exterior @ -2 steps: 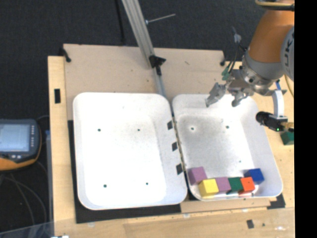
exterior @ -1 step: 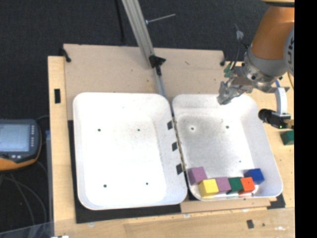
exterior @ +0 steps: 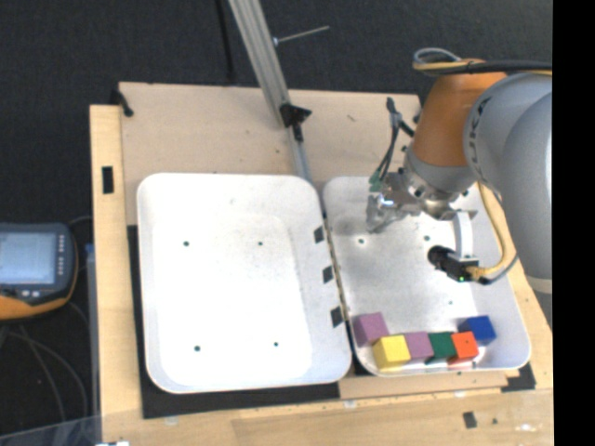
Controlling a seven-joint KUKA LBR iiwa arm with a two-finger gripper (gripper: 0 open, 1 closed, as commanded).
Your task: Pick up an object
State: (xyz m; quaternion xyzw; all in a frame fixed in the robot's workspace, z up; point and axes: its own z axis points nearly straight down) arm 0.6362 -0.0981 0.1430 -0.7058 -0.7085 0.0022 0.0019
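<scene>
Several small blocks lie along the front edge of the right bin point(exterior: 409, 277): a purple block point(exterior: 370, 327), a yellow block point(exterior: 391, 350), a mauve block point(exterior: 418, 345), a green block point(exterior: 441, 347), an orange block point(exterior: 463, 345) and a blue block point(exterior: 478, 329). My gripper point(exterior: 379, 212) hangs over the back left part of the right bin, well away from the blocks. Nothing shows between its fingers.
The left bin point(exterior: 232, 277) sits beside the right one, with small black clips along the shared edge. A slanted metal rail point(exterior: 265, 63) rises behind the bins. A handheld pendant point(exterior: 33, 268) rests off the bench's left side. A black cable fitting point(exterior: 451, 263) dangles below the wrist.
</scene>
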